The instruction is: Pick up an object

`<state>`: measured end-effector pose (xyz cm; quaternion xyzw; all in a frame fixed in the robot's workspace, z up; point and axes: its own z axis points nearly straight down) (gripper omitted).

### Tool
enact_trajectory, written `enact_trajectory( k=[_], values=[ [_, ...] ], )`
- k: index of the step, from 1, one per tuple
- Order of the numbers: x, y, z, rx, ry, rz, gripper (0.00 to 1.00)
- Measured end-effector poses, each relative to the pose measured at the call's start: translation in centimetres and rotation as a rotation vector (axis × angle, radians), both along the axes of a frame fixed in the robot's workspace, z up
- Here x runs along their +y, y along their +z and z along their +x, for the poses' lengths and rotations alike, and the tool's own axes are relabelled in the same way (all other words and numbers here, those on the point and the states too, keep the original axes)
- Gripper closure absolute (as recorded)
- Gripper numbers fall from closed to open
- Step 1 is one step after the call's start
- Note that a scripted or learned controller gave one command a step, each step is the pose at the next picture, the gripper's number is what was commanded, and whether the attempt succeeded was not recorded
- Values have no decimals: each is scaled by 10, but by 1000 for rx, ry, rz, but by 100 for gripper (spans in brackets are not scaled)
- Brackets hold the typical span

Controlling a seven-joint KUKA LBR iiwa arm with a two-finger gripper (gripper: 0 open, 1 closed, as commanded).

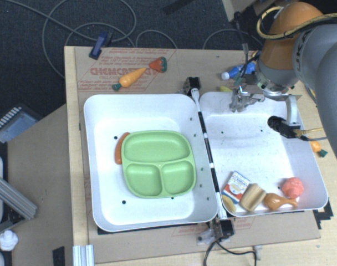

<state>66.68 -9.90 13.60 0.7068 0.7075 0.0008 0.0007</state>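
At the near edge of the right bin (251, 148), four small things huddle together along the rim: a little printed carton (235, 185), a tan cylinder (251, 197) just beside it and apparently touching, a curved orange-brown piece (276, 201), and a pink lump (292, 187) nearest the right wall. These are the likeliest things to pick up, and any one of them would do. To the left, in the left bin (102, 165), a green divided plate (157, 163) lies flat in the middle, with a reddish-brown sausage-shaped toy (118, 148) tucked against its left rim. Farther back, the gripper (243, 101) hangs low over the far end of the right bin, close to its back wall and well apart from the cluster; whether the jaws are open or closed cannot be told from this angle, and no object is visible between them. The bin floor beneath looks bare, so closing here would probably catch nothing. Beyond the bins, a toy carrot (136, 75) rests on the bench (77, 76), and a small blue item (235, 72) lies just past the right bin's far rim. The main risks, as a judgement: a grasp on empty floor, a scrape against the bin's back wall, or, if the arm travels to the crowded near corner, nudging neighbours together so that the jaws pinch two things or push one against the rim.
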Motion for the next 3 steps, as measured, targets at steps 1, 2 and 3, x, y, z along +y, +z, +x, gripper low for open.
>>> enact_trajectory(
  k=[1, 2, 3],
  values=[
    [-1, 1, 0, -1, 0, -1, 0],
    [-126, 1, 0, -1, -2, -3, 0],
    [-23, -7, 0, 3, 1, 2, 0]
  ],
)
